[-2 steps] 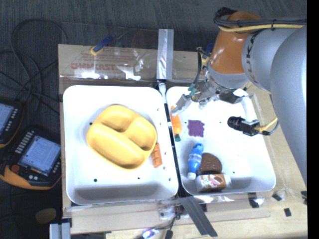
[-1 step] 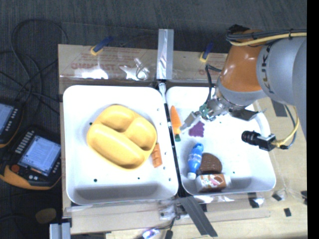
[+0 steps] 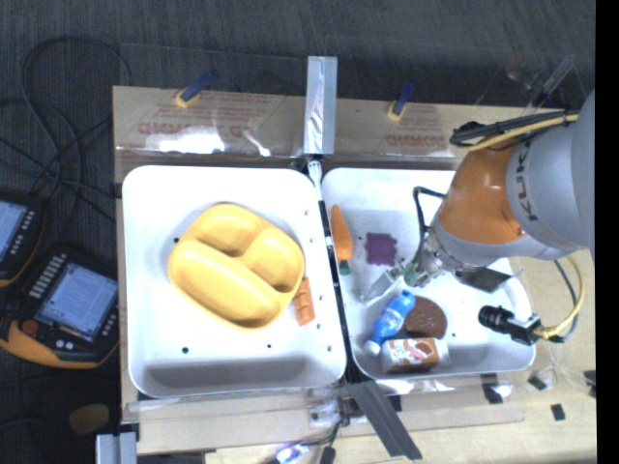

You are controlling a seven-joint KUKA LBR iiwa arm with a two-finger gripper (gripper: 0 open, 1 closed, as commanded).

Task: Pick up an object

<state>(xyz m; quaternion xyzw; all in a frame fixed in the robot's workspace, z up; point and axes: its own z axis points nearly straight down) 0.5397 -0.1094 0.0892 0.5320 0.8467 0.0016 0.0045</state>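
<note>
White bins share the bench; the gripper [image 3: 414, 275], its grip state unclear, hangs over the right bin [image 3: 437, 184]. It should descend squarely onto the blue bottle [image 3: 391, 318] near that bin's front edge.

You are looking at a thick, rounded grey metal arm [image 3: 566, 187] with a smooth, satin casing. Below the grey casing sits a broad glossy orange band [image 3: 481, 201], shaped like a collar around the wrist. You can read dark letters on the grey shell beside the orange, starting "KU", the rest cut off by the curve. A bundle of yellow and black cables [image 3: 508, 129] runs along the top of the arm. A thin black cable [image 3: 422, 211] loops out beside the orange collar. Under the collar the wrist narrows to a grey ring, then to a small two-finger gripper [image 3: 414, 274] with a greenish tint at its tip.
</note>
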